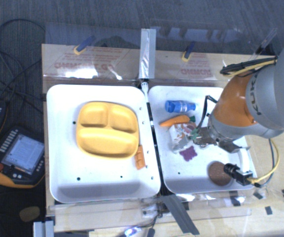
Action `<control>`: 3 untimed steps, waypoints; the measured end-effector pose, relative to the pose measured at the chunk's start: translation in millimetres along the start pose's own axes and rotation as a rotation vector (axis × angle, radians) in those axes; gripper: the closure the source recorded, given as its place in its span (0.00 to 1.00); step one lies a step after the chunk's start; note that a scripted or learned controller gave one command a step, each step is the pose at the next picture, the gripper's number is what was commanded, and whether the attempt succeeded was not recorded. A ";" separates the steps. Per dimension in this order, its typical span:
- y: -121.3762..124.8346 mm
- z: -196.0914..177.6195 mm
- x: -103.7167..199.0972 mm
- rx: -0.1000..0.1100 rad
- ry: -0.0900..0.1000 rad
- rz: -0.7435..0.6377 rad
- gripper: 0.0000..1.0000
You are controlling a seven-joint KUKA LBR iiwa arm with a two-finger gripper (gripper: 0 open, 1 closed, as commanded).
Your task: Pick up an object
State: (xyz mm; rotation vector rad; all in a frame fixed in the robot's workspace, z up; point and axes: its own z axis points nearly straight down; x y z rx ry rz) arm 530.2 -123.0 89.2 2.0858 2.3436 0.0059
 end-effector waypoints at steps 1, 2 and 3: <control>1.5 -10.0 -1.0 -0.005 -0.001 0.001 1.00; -7.4 -9.3 12.7 0.009 0.002 0.093 1.00; -16.0 -22.1 8.4 0.009 0.001 0.154 1.00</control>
